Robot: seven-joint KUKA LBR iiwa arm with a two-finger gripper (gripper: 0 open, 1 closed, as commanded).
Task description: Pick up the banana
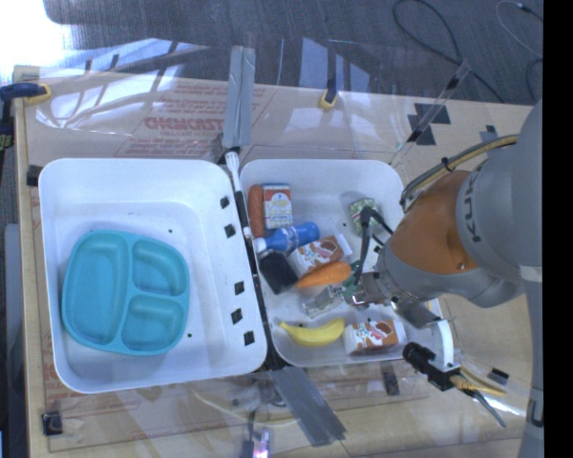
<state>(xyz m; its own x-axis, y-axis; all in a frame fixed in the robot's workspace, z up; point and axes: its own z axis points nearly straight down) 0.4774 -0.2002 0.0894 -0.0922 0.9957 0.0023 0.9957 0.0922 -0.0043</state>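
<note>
While tool (349,292) hovers near carrot (323,275), banana (314,332) lies below, untouched

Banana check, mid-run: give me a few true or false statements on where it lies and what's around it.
1. The banana lies in the right bin. True.
2. The banana is on the blue tray. False: the tray sits in the left bin.
3. The gripper is over the right bin. True.
4. The carrot lies in the left bin. False: it is in the right bin, above the banana in the picture.
</note>
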